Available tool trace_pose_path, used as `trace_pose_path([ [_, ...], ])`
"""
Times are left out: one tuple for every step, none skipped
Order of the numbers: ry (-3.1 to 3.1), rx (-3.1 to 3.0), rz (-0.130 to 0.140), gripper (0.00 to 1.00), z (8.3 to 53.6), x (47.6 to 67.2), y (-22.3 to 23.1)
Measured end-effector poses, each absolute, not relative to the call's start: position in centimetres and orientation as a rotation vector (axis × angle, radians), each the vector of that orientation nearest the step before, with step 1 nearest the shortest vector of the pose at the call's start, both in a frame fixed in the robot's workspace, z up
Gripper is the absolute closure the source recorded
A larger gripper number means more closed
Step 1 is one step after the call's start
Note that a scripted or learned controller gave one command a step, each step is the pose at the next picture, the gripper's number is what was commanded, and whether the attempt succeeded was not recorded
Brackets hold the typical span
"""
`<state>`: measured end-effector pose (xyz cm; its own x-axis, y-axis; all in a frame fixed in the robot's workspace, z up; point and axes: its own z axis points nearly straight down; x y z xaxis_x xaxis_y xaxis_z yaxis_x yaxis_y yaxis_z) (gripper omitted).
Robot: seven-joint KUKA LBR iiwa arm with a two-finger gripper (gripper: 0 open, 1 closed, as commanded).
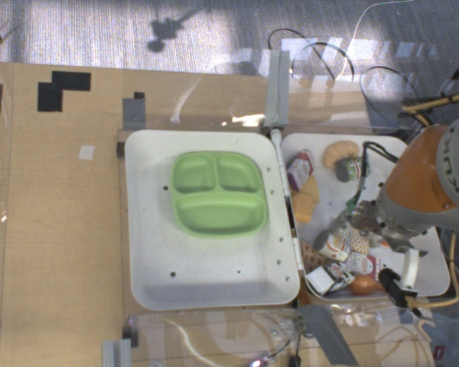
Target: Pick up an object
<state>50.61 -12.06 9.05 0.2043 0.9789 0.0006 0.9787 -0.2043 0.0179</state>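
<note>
We hover our end effector (357,228) low over the right bin (436,270), right above the pile of small packets (350,251) where pickings are thickest; whether it is spread or pinching, we cannot tell. Beyond it lie a croissant (341,153) and a can (349,169). Well to its left, the other bin (149,274) holds a green divided plate (218,193).

Shallow white plastic bins: two, one (149,281) well left of the pincer (350,228), one (436,277) under it.
Green three-compartment plastic plate (218,193): one, left bin.
Tan croissant (341,153): one.
Grey can (347,169): one.
Maroon packet (299,171): one.
Small mixed items heaped below the pincer: count unclear.
</note>
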Motion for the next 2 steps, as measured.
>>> trace_pose_path([
  [1.972,2.425,0.024,1.0,10.1,50.8,-12.0],
  [2.108,2.324,0.006,1.0,18.6,61.9,-5.3],
])
